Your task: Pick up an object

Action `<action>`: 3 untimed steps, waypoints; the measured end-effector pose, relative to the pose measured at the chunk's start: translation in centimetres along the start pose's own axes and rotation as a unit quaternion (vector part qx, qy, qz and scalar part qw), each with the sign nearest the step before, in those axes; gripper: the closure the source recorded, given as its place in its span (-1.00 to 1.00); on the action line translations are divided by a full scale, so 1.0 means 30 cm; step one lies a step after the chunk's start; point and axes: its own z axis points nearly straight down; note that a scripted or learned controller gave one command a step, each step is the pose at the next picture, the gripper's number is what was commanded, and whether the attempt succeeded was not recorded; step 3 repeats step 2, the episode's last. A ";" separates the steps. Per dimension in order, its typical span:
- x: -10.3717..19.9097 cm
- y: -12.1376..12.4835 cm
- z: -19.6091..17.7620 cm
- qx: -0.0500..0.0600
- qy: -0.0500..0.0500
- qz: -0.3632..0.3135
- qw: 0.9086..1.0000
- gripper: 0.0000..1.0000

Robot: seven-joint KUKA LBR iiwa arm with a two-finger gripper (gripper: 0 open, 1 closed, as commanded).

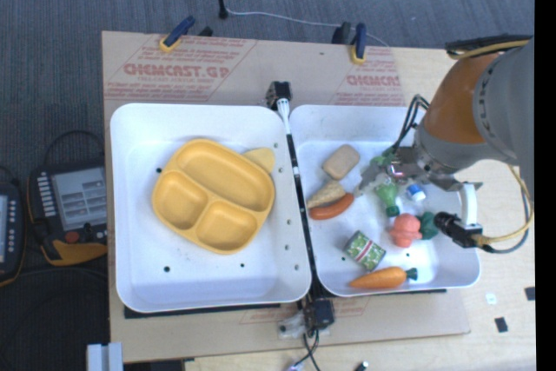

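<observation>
My gripper (393,175) hangs low over the upper right part of the right bin (460,278). Right under it lie a small green bottle (388,198) and a white piece with a blue cap (417,193); a bit of green (380,159) shows at its upper left. A pink-red fruit (405,229) sits just below these. To the left are a tan bread block (340,161), a pale wedge (327,191) and a red sausage (334,207). A green can (363,249) and an orange carrot (380,278) lie near the front wall. Nothing visibly sits in the gripper.
The left bin (122,187) holds a yellow divided plate (213,195) with a yellow slice (261,157) behind it. A ridge (297,204) separates the two bins. The grey arm with its orange band (460,100) reaches in from the right.
</observation>
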 end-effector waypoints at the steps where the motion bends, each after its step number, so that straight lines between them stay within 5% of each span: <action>1: -0.004 0.003 -0.037 -0.002 -0.002 0.000 1.000 1.00; 2: 0.106 -0.252 -0.395 0.001 0.001 0.000 1.000 1.00; 3: 0.106 -0.252 -0.395 0.001 0.001 0.000 1.000 1.00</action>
